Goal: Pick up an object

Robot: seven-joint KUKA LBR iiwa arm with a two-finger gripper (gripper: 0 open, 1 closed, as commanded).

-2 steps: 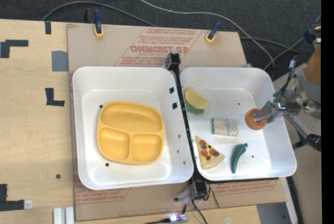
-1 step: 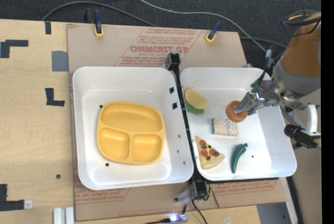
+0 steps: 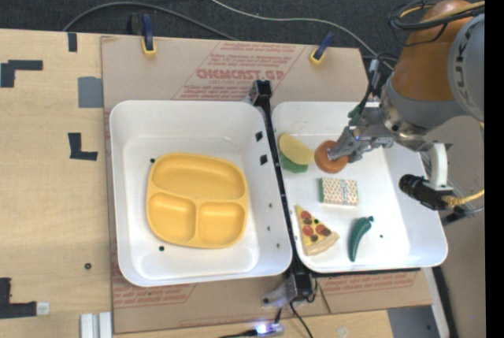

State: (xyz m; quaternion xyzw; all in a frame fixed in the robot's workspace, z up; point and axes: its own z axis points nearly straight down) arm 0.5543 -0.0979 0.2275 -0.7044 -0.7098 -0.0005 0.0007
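Observation:
The right bin (image 3: pixel 409 246) holds several toy foods. A yellow and green piece (image 3: pixel 294 153) lies by its left wall. Just right of it sits an orange-brown round piece (image 3: pixel 327 159). A small patterned box (image 3: pixel 339 191) lies in the middle, with a pizza slice (image 3: pixel 315 231) and a green pepper (image 3: pixel 360 236) nearer the front. My gripper (image 3: pixel 347 148) is low over the right edge of the orange-brown round piece and partly covers it. I cannot see whether it touches the piece.
The left bin (image 3: pixel 126 131) holds a yellow divided plate (image 3: pixel 197 198). A black divider clip (image 3: pixel 261 92) sits where the two bins meet. The grey and orange arm (image 3: pixel 429 84) crosses the right bin's far right corner. A black cable end (image 3: pixel 421 191) hangs at its right rim.

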